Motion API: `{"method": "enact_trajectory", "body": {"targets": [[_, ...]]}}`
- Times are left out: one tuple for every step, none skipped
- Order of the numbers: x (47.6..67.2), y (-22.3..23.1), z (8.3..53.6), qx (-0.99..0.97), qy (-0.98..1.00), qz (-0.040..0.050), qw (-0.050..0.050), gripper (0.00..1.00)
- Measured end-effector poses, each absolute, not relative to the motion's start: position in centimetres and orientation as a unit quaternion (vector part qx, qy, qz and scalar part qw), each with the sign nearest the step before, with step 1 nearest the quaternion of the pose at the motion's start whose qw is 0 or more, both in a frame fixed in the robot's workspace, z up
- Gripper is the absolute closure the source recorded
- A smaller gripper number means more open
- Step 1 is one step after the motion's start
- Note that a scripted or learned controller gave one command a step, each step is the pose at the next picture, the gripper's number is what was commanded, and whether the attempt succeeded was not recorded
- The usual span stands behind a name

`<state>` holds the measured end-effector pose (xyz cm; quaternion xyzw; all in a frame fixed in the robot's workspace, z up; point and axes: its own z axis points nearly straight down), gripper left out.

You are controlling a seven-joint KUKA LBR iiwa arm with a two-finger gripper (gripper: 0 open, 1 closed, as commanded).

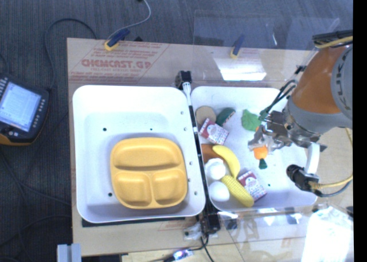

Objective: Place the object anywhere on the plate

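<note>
gripper (262, 143) over carrot (261, 153) — grasp unclear, plate (149, 172)

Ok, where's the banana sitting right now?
In the camera view the banana lies in the right bin, near its left wall, between the white egg and the corn cob.

My grey arm (327, 92), with its orange band above the wrist, reached in from the right of the camera view, bent downward, and my gripper (265, 140) hung low with a small orange-and-green piece seen at the tip of my jaws.
</note>
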<state>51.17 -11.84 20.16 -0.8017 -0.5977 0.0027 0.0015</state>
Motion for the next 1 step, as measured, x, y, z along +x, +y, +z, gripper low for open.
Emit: {"method": "enact_trajectory", "body": {"targets": [[51.18, -11.84, 20.16, -0.802, -0.598, 0.0026, 0.001, 0.0]]}}
